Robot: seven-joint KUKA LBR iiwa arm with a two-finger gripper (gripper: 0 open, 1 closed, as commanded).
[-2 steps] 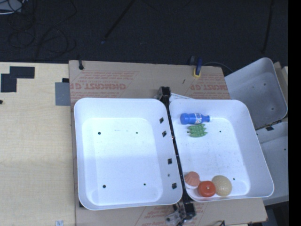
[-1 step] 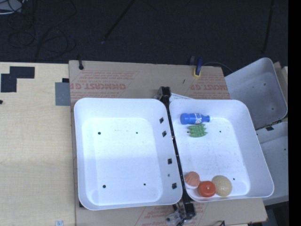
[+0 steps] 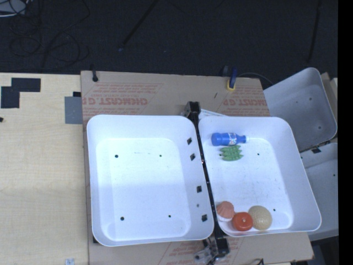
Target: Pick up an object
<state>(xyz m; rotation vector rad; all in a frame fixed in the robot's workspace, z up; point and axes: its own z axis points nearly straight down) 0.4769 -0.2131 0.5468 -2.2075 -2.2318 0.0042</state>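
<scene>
Two white bins sit side by side on a cardboard sheet (image 3: 165,93) over the pale wood counter (image 3: 38,164): the left bin (image 3: 99,148) and the right bin (image 3: 292,164). The right bin holds five things: one blue bottle (image 3: 227,139) and one green toy (image 3: 231,153) near its far edge, one beige ball (image 3: 260,217), one red ball (image 3: 242,221) and one pink ball (image 3: 225,209) clustered at its near edge. Dark floor lies beyond.

Bright bins (image 3: 143,127), dim soft surroundings
</scene>
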